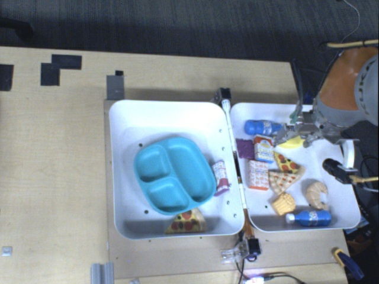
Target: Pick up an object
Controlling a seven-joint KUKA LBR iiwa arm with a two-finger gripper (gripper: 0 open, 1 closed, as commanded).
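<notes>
Arm enters from the right; orange band [349, 78] sits over the far right corner of the right bin [355, 220]. Gripper [301, 132] is low over that bin's far edge region, just right of a blue bottle cap-end item [262, 126] lying along the far wall. A yellow object [290, 141] sits directly at the fingertips, touching or nearly so; cannot tell whether the jaws are closed on it or how wide they stand.

Right bin, centre: red-and-white packets [259, 174], pizza slice toy [288, 167], cracker [283, 203], tan lump [317, 194]. Second blue bottle [310, 218] lies along the near edge.

Left bin [118, 158]: blue divided tray [174, 174] in the middle, small can [220, 176] against its right side, another pizza slice [186, 222] at the near edge
</notes>
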